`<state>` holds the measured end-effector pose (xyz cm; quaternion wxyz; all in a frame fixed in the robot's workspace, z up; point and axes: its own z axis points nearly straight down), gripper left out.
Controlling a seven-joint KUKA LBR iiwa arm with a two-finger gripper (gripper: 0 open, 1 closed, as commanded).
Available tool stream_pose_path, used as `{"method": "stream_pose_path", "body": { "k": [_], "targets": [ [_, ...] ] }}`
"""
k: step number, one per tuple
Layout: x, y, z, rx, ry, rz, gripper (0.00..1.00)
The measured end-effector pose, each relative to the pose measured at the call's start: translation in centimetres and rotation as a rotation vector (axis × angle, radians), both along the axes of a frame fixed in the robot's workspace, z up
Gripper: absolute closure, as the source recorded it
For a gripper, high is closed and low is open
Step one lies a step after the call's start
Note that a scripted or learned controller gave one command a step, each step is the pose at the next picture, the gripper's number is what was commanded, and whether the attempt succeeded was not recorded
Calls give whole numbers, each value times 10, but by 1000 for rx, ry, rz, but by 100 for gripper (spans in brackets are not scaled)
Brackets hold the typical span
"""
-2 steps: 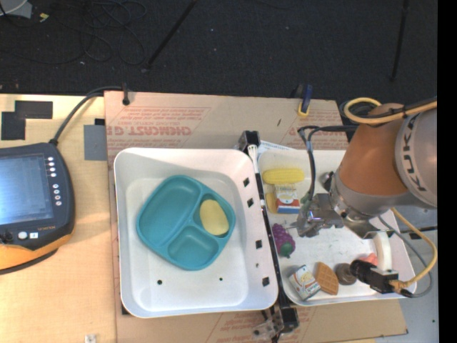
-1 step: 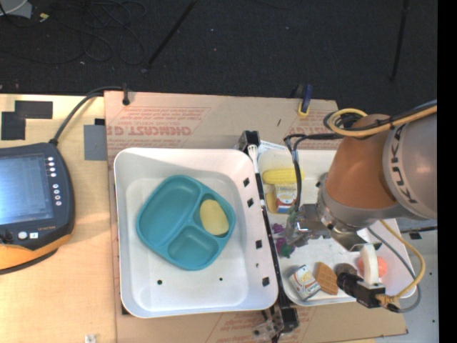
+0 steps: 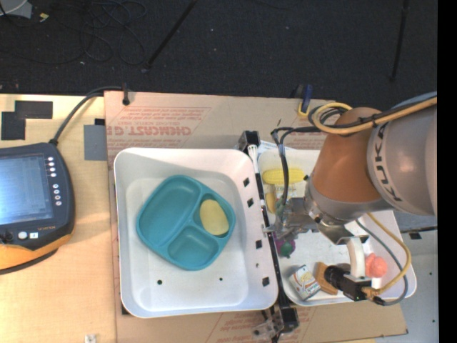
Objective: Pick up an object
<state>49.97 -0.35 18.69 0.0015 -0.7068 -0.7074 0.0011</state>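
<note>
Cardboard covers the desk (image 3: 157, 120) under two bins. Right bin (image 3: 400, 281): the claw (image 3: 284, 229) hangs just above a purple-green object (image 3: 287, 247); its opening can't be told.

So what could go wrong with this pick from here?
The pincer sits low at the right bin's left wall, so it may scrape the wall or the divider. The arm hides most of that bin, so any grasp is hard to confirm. Items at the bin's front, like the pink object, lie crowded together.
</note>
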Motion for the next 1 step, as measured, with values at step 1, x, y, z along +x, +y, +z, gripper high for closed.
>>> {"method": "stream_pose_path", "body": {
  "k": [1],
  "targets": [
    [0,-1,0,0,1,-2,0]
  ]
}}
